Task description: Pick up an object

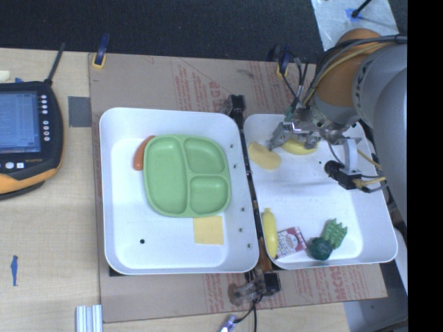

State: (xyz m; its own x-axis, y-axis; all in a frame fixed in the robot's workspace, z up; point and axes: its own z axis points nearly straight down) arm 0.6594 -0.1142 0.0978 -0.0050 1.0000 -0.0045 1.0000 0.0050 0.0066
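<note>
My gripper (296, 135) is low over the far end of the right bin (360, 213), reaching in from the right. A yellow object (300, 147) lies right under and against it, partly hidden by the gripper body. A pale yellow rounded piece (264, 157) sits just to the left of it. At the near end of this bin lie a small banana (269, 232), a red and white packet (291, 241) and a green broccoli-like toy (327, 238).
The left bin (118, 185) holds a green divided plate (187, 175), an orange piece (140, 153) tucked at the plate's left edge and a flat yellow square (209, 230). A handheld control pendant (24, 133) lies left of the bins. Cables hang near the wrist (349, 171).
</note>
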